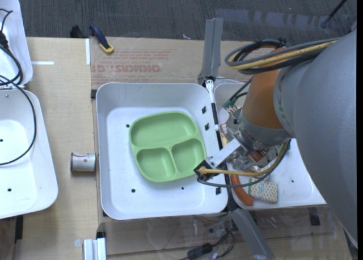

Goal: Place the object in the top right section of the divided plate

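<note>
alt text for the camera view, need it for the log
A green divided plate lies in the left white bin, all three sections bare. The grey arm with its orange band reaches in from the right over the right bin, where small objects lie beneath it.

Green divided plate (167,146) in left bin (113,139)

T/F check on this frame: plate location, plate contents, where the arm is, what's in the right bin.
1. The green divided plate lies in the left bin. True.
2. The plate holds a carrot in its large section. False: all three sections look bare.
3. The arm hangs over the right bin. True.
4. The plate stands on its edge. False: it lies flat.
5. An orange item and a speckled pale item lie in the right bin. True.
</note>
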You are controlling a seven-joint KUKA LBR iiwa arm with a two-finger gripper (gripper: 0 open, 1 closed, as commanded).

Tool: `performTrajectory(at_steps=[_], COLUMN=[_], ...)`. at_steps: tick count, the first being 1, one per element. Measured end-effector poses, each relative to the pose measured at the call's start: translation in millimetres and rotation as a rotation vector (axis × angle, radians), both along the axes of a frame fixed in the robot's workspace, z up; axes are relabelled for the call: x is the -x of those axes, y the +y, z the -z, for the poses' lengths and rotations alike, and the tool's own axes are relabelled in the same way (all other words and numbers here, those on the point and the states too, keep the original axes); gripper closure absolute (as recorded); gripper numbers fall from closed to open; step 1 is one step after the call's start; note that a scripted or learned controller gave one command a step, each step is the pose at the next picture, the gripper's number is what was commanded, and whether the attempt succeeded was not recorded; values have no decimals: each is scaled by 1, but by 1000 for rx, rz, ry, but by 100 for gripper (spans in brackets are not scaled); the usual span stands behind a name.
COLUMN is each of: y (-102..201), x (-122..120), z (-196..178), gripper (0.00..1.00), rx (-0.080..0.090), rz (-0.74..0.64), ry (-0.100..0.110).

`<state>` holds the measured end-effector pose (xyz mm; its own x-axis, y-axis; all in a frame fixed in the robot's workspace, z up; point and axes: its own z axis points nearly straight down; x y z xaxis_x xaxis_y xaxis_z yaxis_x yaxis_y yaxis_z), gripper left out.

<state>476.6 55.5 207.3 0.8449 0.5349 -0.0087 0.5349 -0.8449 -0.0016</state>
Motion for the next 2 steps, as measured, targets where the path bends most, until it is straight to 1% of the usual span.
performTrajectory(at_steps=[1, 2], y=[87, 114], x=[-26, -102], z=[33, 112], gripper=[100, 100], rx=[0, 1], rz=[101, 372], ry=[-3, -11])
